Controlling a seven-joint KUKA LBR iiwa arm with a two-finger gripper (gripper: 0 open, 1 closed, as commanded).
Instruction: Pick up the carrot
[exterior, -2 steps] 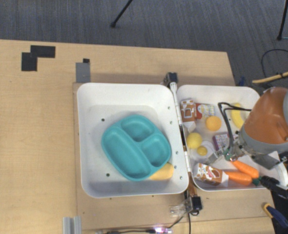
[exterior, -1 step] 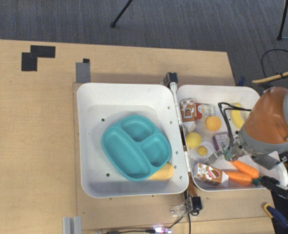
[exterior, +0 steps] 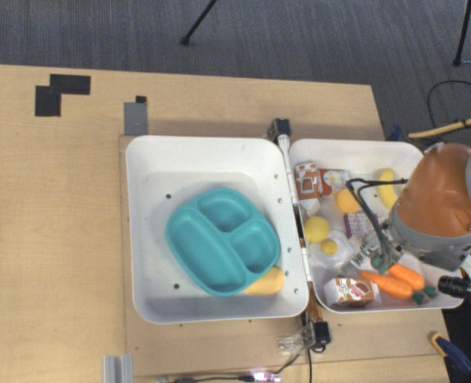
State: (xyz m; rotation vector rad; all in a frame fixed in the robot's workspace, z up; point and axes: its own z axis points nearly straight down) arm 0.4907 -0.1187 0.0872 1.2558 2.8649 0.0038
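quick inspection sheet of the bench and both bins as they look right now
surface: wooden bench bearing left bin and right bin
job's things: carrot lying in right bin, near its front edge
clutter: teal divided plate in left bin, yellow piece at its edge; yellow fruits, packets in right bin
grippers: gripper low over right bin, just above carrot
cables: black cable at wrist
surroundings: grey carpet, stand legs

Just the one camera here, sitting fixed up above the table (exterior: 52,238) and looking down at a slant, far enough back that it's taking in both bins (exterior: 211,159) and some floor (exterior: 315,30) up top.
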